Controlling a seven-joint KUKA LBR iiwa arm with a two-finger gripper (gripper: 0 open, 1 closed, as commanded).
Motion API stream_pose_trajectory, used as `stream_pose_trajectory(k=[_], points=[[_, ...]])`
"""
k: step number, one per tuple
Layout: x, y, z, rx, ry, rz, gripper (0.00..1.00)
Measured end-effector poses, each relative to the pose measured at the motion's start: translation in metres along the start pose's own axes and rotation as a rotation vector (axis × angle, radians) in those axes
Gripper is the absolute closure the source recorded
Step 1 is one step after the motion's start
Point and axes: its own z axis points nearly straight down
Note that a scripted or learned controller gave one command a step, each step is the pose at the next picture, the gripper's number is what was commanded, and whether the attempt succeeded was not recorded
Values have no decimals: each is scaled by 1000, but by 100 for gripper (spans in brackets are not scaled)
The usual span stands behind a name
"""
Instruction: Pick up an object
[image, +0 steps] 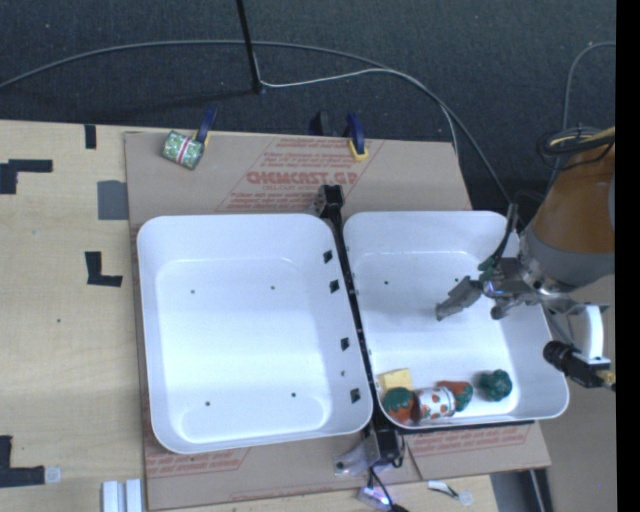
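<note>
1. You see the gripper (478, 303) over the right bin (420, 250), near its right wall and about midway between the far and near edges; its two fingers stand apart, with nothing between them.
2. Your objects lie along the right bin's near edge, well apart from the gripper; a yellow block (396, 379) sits by the near-left corner, touching a green ball (400, 403).
3. Just beside the ball lies a red-and-white can (437, 402) on its side, with a red piece (457, 389) against it; a dark green object (494, 384) rests nearer the near-right corner.
4. The left bin (240, 330) adjoins the right bin along a black divider (345, 300).
</note>
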Motion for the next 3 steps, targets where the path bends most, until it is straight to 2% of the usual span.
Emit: stream_pose_trajectory(k=[1, 2, 3], points=[[-34, -14, 88, 7, 1, 3, 0], [-62, 4, 51, -2, -1, -86, 0], [-65, 14, 107, 1, 0, 0, 0]])
